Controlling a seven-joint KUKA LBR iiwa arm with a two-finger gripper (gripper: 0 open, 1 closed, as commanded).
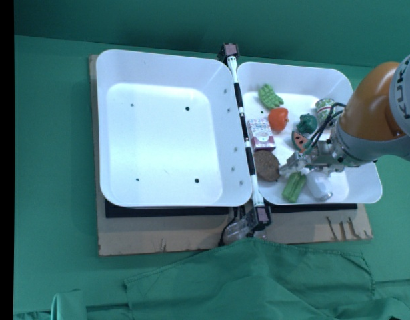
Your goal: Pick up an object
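The right bin (362,191) holds several small items. Along its left wall lie a red and white carton (261,134) and a brown round disc (265,166). At the front are a green pickle-like piece (293,187) and a white bottle (319,186). My gripper (295,166) reaches in from the right and hangs low just above the pickle-like piece and the bottle, beside the disc. Nothing shows as held in it. The arm's wrist (338,153) covers part of the bin's right side.
Further back in the right bin are a green ridged toy (271,96), an orange pepper (279,119), a dark green broccoli piece (307,122), a watermelon slice (299,141) and a small can (324,105). The left bin (111,65) adjoins across a black and white divider (241,112).
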